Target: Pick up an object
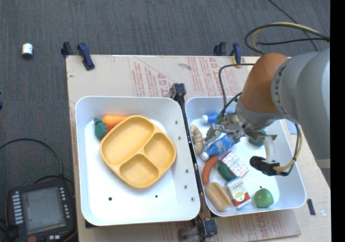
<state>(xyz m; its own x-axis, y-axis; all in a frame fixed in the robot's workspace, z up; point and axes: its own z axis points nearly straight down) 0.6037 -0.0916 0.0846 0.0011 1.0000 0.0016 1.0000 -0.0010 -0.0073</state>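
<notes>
The hand hovered over the right bin; how wide it stood I could not tell. Just beneath it lay a small blue-labelled bottle, probably light, stiff and slippery, best gripped across its body. Beyond sat a hot dog and green apple.

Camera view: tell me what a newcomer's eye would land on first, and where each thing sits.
The big yellow three-compartment plastic tray dominates the left white bin, with an orange toy carrot tucked at its upper left edge. On the right, the grey arm with the orange band hangs over the right white bin, its gripper low among crowded toy food, above a blue plastic bottle.
</notes>
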